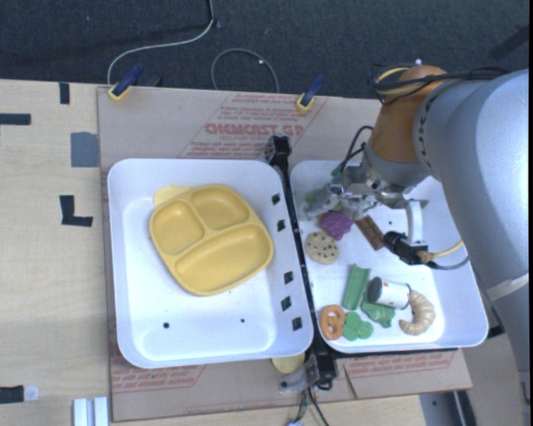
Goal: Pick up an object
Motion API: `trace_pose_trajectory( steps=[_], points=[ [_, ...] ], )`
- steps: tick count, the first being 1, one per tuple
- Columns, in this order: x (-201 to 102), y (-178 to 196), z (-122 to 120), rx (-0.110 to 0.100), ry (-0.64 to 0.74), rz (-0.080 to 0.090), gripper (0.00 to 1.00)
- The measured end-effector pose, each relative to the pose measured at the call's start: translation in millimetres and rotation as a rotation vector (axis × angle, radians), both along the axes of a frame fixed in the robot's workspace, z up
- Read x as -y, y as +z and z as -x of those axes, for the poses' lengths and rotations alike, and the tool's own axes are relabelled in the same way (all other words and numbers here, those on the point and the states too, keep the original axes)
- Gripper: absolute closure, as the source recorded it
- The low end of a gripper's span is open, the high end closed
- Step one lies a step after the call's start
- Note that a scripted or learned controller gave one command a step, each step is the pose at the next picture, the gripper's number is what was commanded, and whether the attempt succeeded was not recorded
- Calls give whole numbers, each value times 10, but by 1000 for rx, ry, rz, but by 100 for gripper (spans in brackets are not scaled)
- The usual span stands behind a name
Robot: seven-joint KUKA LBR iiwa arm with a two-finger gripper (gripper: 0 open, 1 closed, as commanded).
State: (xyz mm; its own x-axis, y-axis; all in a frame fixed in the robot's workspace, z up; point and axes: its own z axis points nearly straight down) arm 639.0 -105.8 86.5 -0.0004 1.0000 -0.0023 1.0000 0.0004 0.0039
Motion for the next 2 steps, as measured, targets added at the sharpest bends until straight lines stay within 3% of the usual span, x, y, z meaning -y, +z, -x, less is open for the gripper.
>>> trace_pose_trajectory(
  steps=[1,2],
  points=[
    [2,100,-9,-1,0,0,100],
    [-640,1038,81,2,7,-5,100]
  ],
)
